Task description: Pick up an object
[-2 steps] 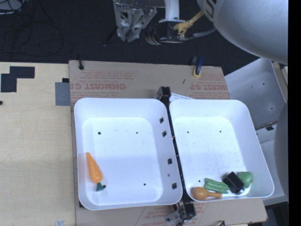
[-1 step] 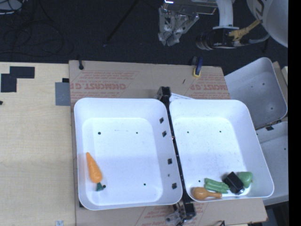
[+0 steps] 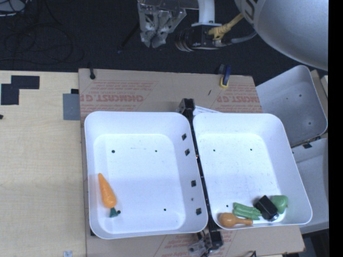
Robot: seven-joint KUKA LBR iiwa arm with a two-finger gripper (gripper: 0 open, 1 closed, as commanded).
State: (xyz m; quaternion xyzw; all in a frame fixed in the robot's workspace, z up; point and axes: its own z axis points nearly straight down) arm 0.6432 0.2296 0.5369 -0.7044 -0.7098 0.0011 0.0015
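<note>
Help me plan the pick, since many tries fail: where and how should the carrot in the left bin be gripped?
Probably at the carrot's thick orange middle, coming straight down, fingers closing across its width. It lies flat and alone near the left bin's left wall, lengthwise along that wall, green stem toward the near edge. The wall may crowd one finger. The gripper hangs high above the bench's far side.

Bright even overhead light, soft shadows, slight blur, dark background above.

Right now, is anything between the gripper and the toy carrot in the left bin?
Nothing visible. The gripper hangs above the bench's far edge, beyond both bins. The toy carrot lies alone by the left bin's near-left wall, with bare bin floor around it.
</note>
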